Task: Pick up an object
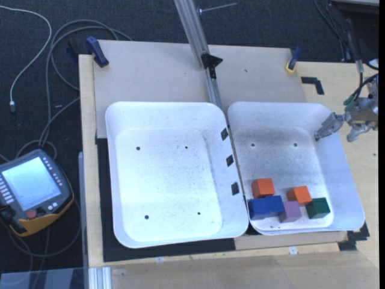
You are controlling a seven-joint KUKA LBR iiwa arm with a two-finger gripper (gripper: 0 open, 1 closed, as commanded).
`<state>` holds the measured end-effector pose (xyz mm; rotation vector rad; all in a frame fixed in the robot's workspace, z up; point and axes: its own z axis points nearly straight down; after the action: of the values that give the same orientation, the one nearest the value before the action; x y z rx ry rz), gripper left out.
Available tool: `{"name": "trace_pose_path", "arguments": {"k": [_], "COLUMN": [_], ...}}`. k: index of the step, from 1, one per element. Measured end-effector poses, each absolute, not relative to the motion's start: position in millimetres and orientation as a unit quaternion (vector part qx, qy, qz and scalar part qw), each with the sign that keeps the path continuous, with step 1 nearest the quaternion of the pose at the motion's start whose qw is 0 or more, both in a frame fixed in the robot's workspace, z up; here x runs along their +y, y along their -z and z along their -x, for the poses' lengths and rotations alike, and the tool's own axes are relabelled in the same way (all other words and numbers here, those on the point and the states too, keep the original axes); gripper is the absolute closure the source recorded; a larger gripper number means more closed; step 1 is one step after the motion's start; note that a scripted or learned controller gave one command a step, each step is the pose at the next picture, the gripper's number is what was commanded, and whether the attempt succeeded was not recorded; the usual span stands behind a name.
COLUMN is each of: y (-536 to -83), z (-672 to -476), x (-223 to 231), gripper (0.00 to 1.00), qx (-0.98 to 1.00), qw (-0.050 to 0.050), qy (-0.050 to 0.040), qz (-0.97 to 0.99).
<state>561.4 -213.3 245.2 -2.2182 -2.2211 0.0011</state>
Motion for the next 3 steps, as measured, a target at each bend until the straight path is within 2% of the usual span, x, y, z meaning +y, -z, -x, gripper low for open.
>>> {"name": "trace_pose_path", "arguments": {"k": [1, 2, 3], "y": [-229, -272, -196], "z": [-560.0, -565.3, -524.3], "x": [-194, -196, -132], "gripper": [0.00, 0.00, 0.00], "qx": [-0.708, -0.708, -0.709], "qw": [0.002, -0.003, 0.006], "qy": [-0.0004, 0.0015, -0.0015], "qz": [0.706, 0.706, 0.705]}}
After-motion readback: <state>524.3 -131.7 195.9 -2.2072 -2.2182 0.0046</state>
